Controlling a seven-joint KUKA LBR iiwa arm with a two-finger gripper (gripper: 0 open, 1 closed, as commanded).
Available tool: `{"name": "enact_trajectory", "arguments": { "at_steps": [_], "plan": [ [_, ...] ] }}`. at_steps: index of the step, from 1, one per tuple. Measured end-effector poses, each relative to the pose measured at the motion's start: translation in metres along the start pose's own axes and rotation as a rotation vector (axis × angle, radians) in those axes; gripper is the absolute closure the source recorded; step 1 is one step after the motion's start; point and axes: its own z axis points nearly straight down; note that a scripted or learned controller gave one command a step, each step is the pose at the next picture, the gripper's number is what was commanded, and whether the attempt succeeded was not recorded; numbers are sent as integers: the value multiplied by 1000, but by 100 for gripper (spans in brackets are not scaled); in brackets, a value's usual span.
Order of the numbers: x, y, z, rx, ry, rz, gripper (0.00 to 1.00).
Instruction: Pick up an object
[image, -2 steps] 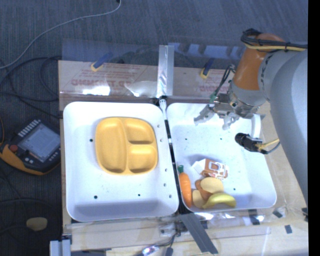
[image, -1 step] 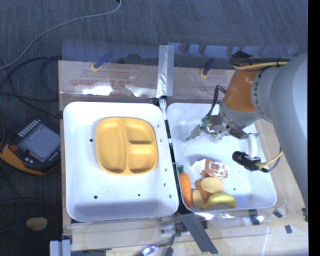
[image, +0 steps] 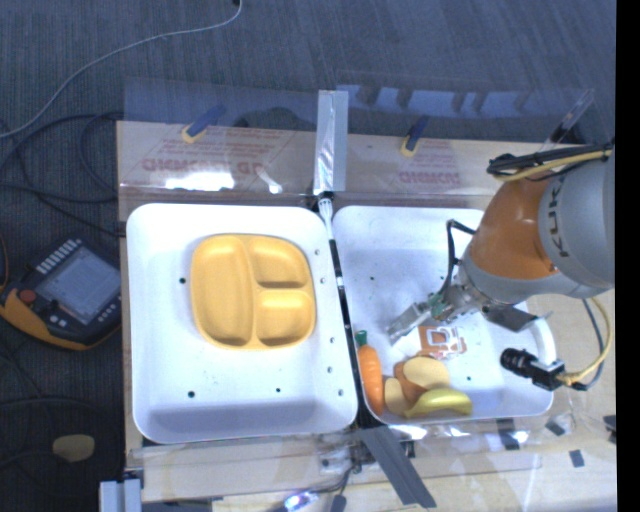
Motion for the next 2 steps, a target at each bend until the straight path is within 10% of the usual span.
{"name": "enact_trajectory", "arguments": {
  "at_steps": [1,2],
  "plan": [
    [29,3,-4,10,8,69,0],
    [4,0,-91,8,7,-318,0]
  ]
}}
